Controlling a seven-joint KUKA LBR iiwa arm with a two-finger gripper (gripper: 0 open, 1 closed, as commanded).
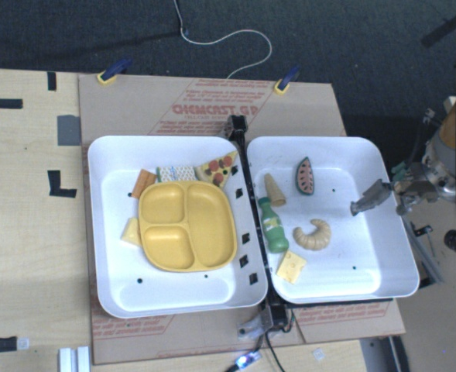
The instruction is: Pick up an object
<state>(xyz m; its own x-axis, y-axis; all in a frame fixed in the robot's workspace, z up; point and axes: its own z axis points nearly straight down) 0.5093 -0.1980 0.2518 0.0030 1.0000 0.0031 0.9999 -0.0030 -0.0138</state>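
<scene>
- The croissant (313, 235) lies in the middle of the right bin (367, 285), clear of its neighbours, and looks the easiest pick.
- Its long axis runs roughly from 9 to 3 o'clock, the tips curling toward 12; a grip across the thick middle, fingers closing along the 12-to-6 line, would suit it.
- At 9 o'clock from it stands the green bottle (272, 229), with a cheese wedge (291, 267) at 7 and a watermelon slice (303, 176) at 12.
- The hand (367, 200) hangs at 2 o'clock from the croissant, near the bin's right wall, holding nothing; whether it is wide or narrow cannot be told.
- It should centre over the croissant before descending.
</scene>
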